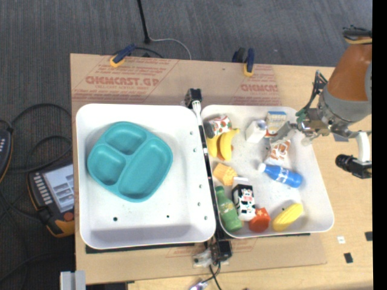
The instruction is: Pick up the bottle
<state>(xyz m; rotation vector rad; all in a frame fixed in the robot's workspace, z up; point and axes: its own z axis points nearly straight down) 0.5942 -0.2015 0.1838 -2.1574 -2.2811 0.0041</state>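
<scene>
At the near edge of the right bin [320, 222] lie a yellow corn cob [287, 216], a red pepper [259, 220], a small black-and-white carton [244, 200] and a green bottle [226, 208], which rests lengthwise along the bin's left wall. Just beyond the green bottle sits an orange block [225, 174].

The blue bottle [282, 175] lies on its side near the middle of this bin, its white cap pointing left and its body slanting toward the right wall. It touches none of the other toys, though a red-and-white carton [279, 150] stands just beyond it.

Farther back are a banana [225, 144], a small patterned carton [220, 125] beside it, a white box [256, 130] and a blue-and-white milk carton [277, 121] near the far wall.

The left bin [97, 222] holds a teal divided plate [130, 160], tilted a little, with three compartments.

The gripper [299, 127] hangs over the far right corner of the right bin, near the milk carton and the red-and-white carton and well apart from the blue bottle. Whether its tips are apart or together cannot be told from this angle. Nothing visibly sits between them. The arm [351, 77] rises behind it at the right.
</scene>
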